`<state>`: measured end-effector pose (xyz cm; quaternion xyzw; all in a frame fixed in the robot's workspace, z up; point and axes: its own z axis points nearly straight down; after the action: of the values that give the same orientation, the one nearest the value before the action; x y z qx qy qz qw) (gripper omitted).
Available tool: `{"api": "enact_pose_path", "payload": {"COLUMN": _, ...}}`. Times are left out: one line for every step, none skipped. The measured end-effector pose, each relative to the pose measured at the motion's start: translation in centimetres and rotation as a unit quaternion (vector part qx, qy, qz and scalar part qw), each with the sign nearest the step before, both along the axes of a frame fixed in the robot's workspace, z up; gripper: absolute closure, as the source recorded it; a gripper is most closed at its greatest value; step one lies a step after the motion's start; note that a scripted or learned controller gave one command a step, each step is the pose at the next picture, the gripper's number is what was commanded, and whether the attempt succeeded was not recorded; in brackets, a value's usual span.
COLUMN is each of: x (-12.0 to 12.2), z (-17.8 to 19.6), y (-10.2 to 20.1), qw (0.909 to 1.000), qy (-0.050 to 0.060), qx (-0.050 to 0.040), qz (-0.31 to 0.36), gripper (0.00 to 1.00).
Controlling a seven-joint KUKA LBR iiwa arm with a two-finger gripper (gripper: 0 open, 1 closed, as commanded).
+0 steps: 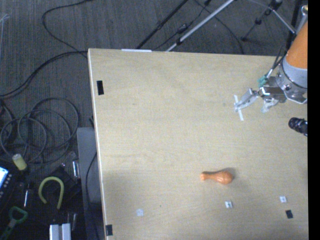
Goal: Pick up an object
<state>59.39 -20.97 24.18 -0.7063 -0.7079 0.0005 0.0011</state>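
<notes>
An orange, gourd-shaped object [217, 177] lies on its side on the pale wooden bench top [165, 129], toward the front and right of the middle. My gripper [240, 105] hovers at the right side of the bench, well behind the orange object and a little to its right. Its silver fingers [239, 100] point left and stand open with nothing between them. The grey wrist and its orange band come in from the right edge.
Small square markers [228, 204] dot the bench's front right, and a black tag [100, 87] sits near its left edge. Left of the bench, cables [40, 129] and a green hook [51, 189] lie on the floor. Tripod legs [210, 14] stand behind.
</notes>
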Motion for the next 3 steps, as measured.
{"api": "enact_pose_path", "payload": {"x": 5.4, "z": -4.5, "y": 0.1, "qw": 0.9992, "qy": 0.0, "qx": -0.0021, "qz": 0.041, "gripper": 0.0}}
{"api": "enact_pose_path", "payload": {"x": 7.5, "z": -15.5, "y": -1.0, "qw": 0.9862, "qy": 0.0, "qx": -0.0015, "qz": 0.165, "gripper": 0.0}}
{"api": "enact_pose_path", "payload": {"x": 7.5, "z": -15.8, "y": 3.7, "qw": 0.9746, "qy": -0.001, "qx": -0.0009, "qz": 0.224, "gripper": 0.0}}
